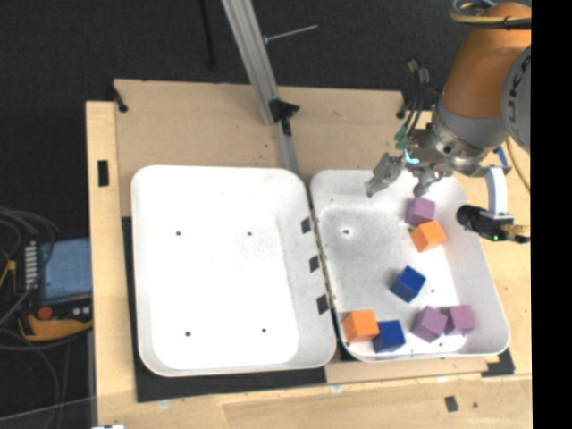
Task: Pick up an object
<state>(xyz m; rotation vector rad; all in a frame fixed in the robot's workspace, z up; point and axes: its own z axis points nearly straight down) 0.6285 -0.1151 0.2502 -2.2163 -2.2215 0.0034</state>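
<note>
Currently the gripper (pixel 404 178) is hovering spread wide, holding nothing, near the purple cube (pixel 420 210). It is looking light, rigid; flat opposite faces are offering the best hold.

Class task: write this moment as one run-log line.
arm: over right bin far end | gripper: open, holding nothing | nearest: purple block | left bin: no blocks

Wooden bench (pixel 223 123), dark floor (pixel 107 25)
</note>
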